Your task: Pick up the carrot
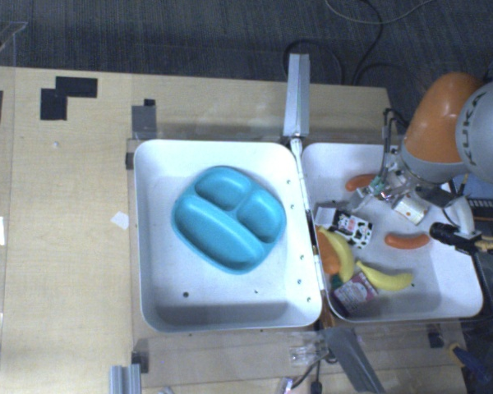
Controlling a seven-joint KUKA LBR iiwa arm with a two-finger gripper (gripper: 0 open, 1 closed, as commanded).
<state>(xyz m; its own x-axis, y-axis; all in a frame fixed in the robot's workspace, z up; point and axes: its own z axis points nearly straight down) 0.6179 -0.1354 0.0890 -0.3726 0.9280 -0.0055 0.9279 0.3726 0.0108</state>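
Note:
The carrot, a stubby orange piece, lies at the left side of the right bin, pressed against a yellow banana. My gripper, black and white, reaches in from the right and hangs just above and slightly right of the carrot, close to the bin's left wall. Nothing is visibly held in it. The grey arm with its orange band rises behind it at the right.
Two orange-red sausage-shaped items lie in the right bin, one at the back, one right of the gripper. A purple packet sits at the front. The left bin holds a blue divided plate.

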